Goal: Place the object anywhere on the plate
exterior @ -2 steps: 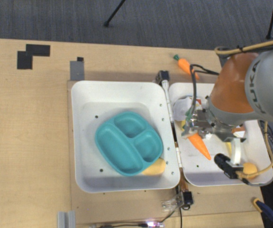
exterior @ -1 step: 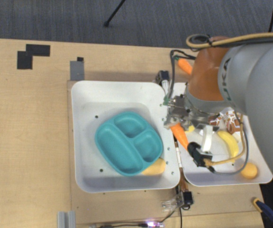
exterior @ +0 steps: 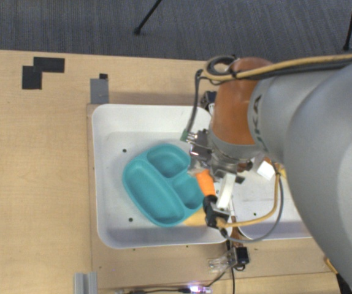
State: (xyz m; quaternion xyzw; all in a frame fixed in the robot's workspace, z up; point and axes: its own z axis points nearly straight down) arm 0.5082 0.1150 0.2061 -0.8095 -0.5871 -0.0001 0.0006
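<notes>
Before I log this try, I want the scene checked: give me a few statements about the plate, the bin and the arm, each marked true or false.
1. The teal plate has three compartments. True.
2. The plate lies on the bare wooden bench. False: it lies inside the white bin.
3. An orange object shows at the plate's right edge, beneath the arm's wrist. True.
4. The arm reaches in from the view's left. False: it comes from the right.
5. The plate is red. False: it is teal.

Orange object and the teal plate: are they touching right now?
Cannot tell. In the camera view the orange object overlaps the teal plate's right rim, but the slant hides whether it rests there or hangs above.
</notes>
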